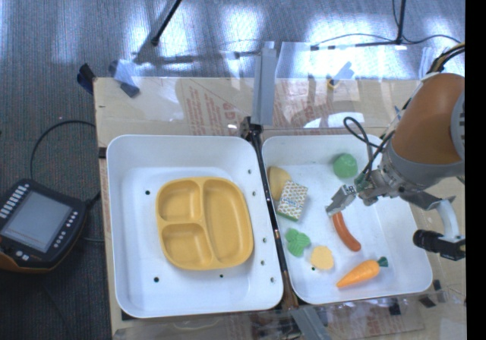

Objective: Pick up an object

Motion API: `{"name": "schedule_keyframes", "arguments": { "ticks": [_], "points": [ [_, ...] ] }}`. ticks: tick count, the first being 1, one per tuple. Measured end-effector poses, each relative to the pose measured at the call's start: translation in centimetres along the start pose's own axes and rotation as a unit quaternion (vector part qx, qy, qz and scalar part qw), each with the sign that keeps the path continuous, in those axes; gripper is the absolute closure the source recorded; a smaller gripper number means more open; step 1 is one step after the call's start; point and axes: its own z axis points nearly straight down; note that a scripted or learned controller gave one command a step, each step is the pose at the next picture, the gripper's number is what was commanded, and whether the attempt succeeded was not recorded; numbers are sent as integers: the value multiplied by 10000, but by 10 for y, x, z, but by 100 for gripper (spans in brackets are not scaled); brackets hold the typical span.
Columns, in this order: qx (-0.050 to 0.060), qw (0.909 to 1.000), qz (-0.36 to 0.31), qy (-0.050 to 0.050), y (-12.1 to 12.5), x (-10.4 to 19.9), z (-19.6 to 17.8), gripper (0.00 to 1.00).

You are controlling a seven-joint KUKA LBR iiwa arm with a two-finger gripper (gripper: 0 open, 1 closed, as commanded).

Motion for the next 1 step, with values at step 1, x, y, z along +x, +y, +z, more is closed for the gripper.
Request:
{"name": "schedule_keyframes", "arguments": {
  "ticks": [1],
  "points": [
    [16,9999,-152,10,-1,-13,84,0]
  ]
}}
